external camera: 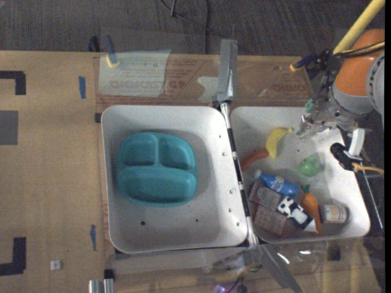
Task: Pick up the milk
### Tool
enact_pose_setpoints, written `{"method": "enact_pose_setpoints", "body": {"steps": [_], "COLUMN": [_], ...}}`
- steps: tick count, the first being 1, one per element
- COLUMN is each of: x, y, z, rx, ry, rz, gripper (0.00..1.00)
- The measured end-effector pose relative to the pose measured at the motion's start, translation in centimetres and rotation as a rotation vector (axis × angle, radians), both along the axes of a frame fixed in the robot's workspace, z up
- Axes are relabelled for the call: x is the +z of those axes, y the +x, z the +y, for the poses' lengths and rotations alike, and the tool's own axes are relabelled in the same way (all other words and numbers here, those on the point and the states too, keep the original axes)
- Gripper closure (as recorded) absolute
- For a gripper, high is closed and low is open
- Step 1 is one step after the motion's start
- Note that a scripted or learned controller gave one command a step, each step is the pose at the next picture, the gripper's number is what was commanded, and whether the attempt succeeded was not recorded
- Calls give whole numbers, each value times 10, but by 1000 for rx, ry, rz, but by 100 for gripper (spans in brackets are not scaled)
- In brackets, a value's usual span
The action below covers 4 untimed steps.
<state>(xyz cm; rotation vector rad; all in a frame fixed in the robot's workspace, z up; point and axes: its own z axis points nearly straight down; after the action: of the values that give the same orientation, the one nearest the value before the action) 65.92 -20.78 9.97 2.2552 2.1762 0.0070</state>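
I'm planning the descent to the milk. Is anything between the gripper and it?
Yes. The gripper hovers over the right bin's far side, the milk lies near the front wall. A green item lies between them, and a blue bottle and carrot crowd the milk.

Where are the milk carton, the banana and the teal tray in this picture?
milk carton (294, 210): camera view, on its black-and-white cow-patterned side.
banana (277, 140): camera view, on the middle of its yellow curve.
teal tray (157, 168): camera view, on the ridge between its compartments.

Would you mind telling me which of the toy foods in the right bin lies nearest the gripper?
The yellow banana, at the bin's far side; the others lie farther from the gripper.
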Motion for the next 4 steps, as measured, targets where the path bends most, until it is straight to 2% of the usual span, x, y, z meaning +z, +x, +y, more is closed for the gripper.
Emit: {"method": "enact_pose_setpoints", "body": {"steps": [1, 3, 4], "x": [124, 146, 181], "y": [9, 12, 9], "z": [28, 32, 1], "rx": [-326, -317, -407], "ry": [2, -3, 3], "rz": [5, -1, 4], "gripper": [100, 100, 100]}}
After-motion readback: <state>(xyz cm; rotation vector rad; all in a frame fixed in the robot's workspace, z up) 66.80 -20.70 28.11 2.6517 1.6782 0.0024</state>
